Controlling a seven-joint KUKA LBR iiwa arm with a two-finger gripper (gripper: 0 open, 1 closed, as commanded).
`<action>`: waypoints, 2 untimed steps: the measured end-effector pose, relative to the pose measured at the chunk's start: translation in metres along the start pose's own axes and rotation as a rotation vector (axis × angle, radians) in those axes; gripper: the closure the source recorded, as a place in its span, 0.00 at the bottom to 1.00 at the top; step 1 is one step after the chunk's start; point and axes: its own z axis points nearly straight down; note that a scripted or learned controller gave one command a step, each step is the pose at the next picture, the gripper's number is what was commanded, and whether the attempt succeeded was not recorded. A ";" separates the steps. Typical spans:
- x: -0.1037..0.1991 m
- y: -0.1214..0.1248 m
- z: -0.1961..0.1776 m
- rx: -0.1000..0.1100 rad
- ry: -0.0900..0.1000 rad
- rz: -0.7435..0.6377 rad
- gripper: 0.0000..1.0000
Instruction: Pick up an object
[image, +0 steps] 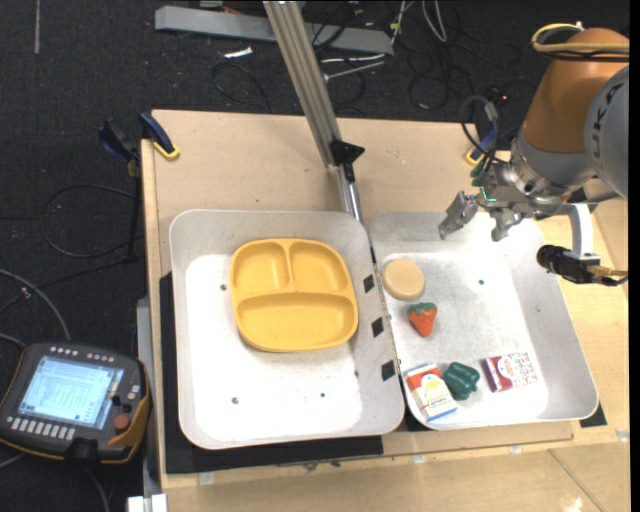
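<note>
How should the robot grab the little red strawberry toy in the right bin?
Probably from straight above, closing on the plump red middle of the small red strawberry toy. Its green leafy cap points up the view and its tip tapers, so the fingers would sit best across the wide body. The round tan disc lies close above it, so closing left to right seems safer.

Right bin: tan disc (404, 279), strawberry (424, 318), carton (431, 391), green piece (461, 378), packet (510, 372).

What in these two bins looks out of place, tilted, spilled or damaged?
Nothing stands out. The yellow divided plastic plate lies flat in the left white bin. The round tan disc, the red toy strawberry and the small packets sit apart in the right white bin.
</note>
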 end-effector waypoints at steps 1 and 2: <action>0.000 0.000 0.000 0.000 0.000 0.000 0.00; -0.005 0.002 0.045 0.004 0.000 0.004 0.00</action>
